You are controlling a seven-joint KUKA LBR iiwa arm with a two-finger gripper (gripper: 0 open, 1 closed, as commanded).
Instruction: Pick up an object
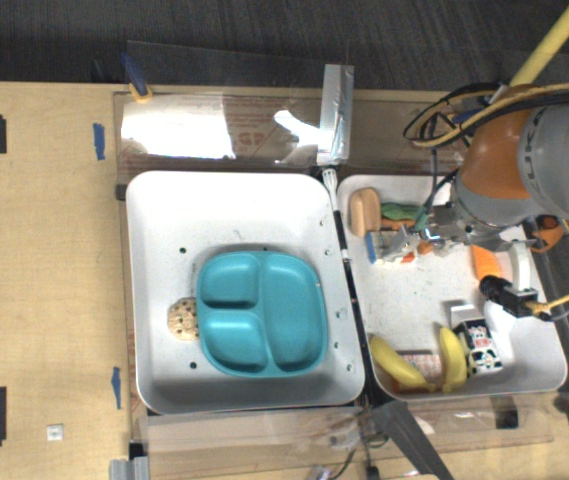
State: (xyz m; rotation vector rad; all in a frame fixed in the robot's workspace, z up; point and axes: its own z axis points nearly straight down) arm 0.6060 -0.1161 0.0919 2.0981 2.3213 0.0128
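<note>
- Camera view, looking down: I've got the left bin (154, 208) and the right bin (404, 298) side by side on the bench (34, 268).
- My arm (534, 158) comes in from the right, orange band (494, 163) showing above the wrist, cables looping over it.
- The gripper (401, 243) sits low over the upper left part of the right bin, pointing left.
- How far the fingers are parted I cannot tell; the tip is a small clutter of metal and colour from here, and I can't make out anything clamped between them.
- Just left of the tip, close to touching, there's a tan rounded object (365, 211) lying near the bin's left wall.
- A green item (400, 211) lies just above the gripper, beside that tan piece.
- An orange item (487, 262) rests right of the gripper, under the wrist.
- Down at the near edge of the right bin: two bananas (419, 366), one lying flat, one curving up, and a small black-and-white box (481, 348) just beside them — all well apart from the fingers.
- Over in the left bin, a teal divided plate (262, 311) sits in the middle, with a cookie (183, 317) touching its left edge.
</note>
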